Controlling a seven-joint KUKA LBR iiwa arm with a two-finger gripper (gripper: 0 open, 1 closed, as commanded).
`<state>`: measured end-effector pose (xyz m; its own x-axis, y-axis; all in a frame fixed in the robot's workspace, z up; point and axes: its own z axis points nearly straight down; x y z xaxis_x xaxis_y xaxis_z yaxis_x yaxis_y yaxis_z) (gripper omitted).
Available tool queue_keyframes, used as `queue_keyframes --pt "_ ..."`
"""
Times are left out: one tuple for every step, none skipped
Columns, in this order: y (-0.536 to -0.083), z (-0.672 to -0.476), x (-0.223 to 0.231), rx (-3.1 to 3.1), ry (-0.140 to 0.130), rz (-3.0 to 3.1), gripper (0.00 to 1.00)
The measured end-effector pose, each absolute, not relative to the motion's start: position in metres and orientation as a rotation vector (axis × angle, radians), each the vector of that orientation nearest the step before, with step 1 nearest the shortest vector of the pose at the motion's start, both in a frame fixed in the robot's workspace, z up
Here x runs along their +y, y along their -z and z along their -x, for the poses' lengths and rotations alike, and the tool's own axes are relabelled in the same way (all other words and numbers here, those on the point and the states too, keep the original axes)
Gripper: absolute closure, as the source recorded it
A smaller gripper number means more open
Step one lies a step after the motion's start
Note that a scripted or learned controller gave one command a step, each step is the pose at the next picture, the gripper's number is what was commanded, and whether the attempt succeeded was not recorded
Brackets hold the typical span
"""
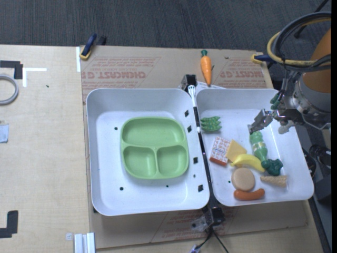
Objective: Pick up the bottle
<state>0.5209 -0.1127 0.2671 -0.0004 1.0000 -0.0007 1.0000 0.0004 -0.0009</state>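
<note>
A small green bottle (258, 145) lies in the right bin (231, 101), near that bin's right side, between a yellow cheese wedge (236, 149) and a piece of broccoli (273, 166). My gripper (259, 123) hangs just behind the bottle's far end, coming in from the right over the bin's rim. Nothing shows held in it. The bottle rests on the bin floor.
Crowded around the bottle are a banana (248, 163), a round bun (244, 179), a sausage (248, 194), a small carton (220, 151) and a pea pod (210, 123). The left bin (105, 183) holds a green divided plate (155, 147). A carrot (205, 66) lies behind the bins.
</note>
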Motion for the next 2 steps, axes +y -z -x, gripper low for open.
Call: queue_keyframes --pt "-0.0965 -0.5133 -0.1272 -1.858 -0.002 2.532 0.00" --pt "-0.1058 -0.5133 -0.1275 -1.854 -0.003 2.535 1.00"
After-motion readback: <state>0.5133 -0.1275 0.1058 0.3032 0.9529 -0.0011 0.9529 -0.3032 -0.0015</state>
